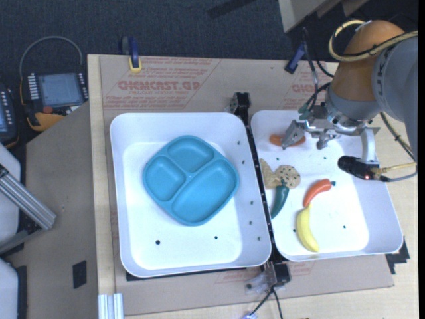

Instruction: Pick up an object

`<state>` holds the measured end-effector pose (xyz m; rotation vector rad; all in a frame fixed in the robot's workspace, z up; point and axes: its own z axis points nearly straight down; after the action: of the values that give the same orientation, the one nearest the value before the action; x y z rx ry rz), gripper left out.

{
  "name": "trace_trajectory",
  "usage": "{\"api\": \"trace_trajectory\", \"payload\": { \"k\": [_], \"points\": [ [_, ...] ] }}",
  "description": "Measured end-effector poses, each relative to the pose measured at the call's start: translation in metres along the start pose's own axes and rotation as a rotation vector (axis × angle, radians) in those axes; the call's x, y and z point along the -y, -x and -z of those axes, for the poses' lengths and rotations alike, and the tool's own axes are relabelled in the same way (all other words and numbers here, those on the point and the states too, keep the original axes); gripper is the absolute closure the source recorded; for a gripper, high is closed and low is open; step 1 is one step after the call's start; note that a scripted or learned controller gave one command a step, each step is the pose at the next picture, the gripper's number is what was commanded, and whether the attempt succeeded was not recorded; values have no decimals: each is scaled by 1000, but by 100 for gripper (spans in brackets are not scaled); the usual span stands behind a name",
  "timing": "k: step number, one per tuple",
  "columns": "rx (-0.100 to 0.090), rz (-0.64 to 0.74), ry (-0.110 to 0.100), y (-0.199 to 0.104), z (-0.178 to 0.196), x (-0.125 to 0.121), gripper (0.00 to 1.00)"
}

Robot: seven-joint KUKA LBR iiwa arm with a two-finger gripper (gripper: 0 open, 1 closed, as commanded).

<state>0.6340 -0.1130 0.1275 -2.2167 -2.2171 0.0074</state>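
Two white bins sit side by side on the counter (99, 178). The left bin (133, 244) holds one blue divided plate (190, 179). The right bin (372, 238) holds five small things: a banana (306, 229) near its 6 o'clock edge, an orange pepper (317, 190) just above it, a green pepper (279, 200) at 9 o'clock beside a cookie (285, 175), and a small orange piece (279, 139) up at 11 o'clock. The pincer (307, 136) hangs over the bin's 12 o'clock end, its left finger right by that orange piece; whether it is clenched or released, I cannot tell. The orange pepper lies toward 6 o'clock from it, apart.
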Motion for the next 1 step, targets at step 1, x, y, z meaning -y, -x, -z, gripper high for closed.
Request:
{"api": "trace_trajectory", "payload": {
  "k": [1],
  "points": [
    [1,0,6,0,-43,0,0]
  ]
}}
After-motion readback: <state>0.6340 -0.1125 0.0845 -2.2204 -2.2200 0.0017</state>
